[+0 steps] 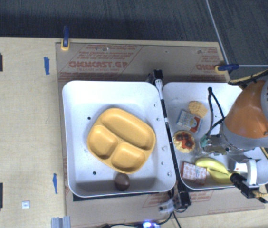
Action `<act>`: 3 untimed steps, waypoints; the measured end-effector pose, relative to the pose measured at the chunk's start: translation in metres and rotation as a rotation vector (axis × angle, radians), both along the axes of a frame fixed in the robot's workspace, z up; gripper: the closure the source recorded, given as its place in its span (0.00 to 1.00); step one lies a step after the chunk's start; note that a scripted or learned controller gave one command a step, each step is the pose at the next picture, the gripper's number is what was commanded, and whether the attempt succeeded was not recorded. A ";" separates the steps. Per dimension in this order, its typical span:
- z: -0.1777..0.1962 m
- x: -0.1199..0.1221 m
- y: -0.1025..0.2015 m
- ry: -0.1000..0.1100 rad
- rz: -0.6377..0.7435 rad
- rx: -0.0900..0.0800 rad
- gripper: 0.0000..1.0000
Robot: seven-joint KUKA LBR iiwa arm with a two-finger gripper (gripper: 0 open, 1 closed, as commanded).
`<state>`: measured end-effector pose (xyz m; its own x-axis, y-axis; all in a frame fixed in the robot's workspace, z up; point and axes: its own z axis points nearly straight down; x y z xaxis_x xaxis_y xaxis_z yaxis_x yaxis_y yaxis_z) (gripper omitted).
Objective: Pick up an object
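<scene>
In the left bin (pixel 72 127) a sectioned tray (pixel 120 139) lies with a small ball (pixel 122 181) near it. My right bin (pixel 172 99) holds a cookie (pixel 198 109) far, packets (pixel 189 120) mid, banana (pixel 213 167) near.

bins (pixel 77 108): white plastic, smooth, slight sheen noted. divided tray (pixel 120 139): yellow plastic, glossy. bench top (pixel 20 127): pale wood, matt. board (pixel 100 61) under the bins: brown printed cardboard, dull. banana (pixel 213 168): smooth yellow skin. floor (pixel 124 8): dark carpet, rough.
</scene>
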<state>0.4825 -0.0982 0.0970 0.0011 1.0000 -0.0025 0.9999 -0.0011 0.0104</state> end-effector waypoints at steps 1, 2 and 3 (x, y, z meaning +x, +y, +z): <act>0.000 0.000 0.000 0.001 0.000 0.000 0.00; -0.011 -0.003 0.004 0.008 0.000 0.002 0.00; 0.000 0.000 0.004 0.001 -0.001 0.000 1.00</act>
<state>0.4823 -0.0943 0.0969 0.0017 1.0000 -0.0023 1.0000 -0.0017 0.0096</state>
